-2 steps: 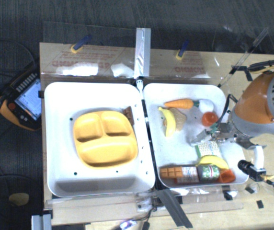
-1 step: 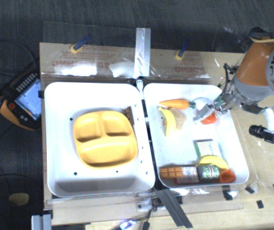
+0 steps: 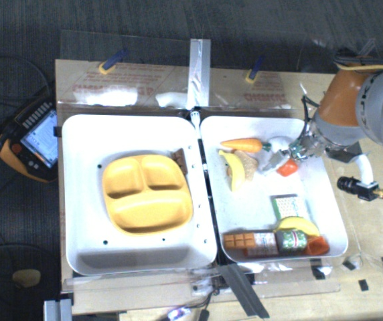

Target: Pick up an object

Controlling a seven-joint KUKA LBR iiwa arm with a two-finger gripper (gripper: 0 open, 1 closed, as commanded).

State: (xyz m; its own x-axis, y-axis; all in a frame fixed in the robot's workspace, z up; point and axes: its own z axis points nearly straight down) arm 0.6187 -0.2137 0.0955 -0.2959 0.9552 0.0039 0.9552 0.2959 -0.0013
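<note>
Where the claw (image 3: 280,156) reaches, a small red object (image 3: 287,169) lies.

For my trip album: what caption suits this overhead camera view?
Robot arm's gripper reaches into the right bin near a carrot and banana; a yellow tray fills the left bin.

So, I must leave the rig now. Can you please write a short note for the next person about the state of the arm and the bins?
Gripper: low in the right bin, at its upper part, beside a small red object; whether it grips anything cannot be told.
Right bin: carrot, banana, bottle lying along the near wall, small green and white box.
Left bin: yellow divided tray.
Done: no object seen lifted.
Left: pick up one object.
</note>
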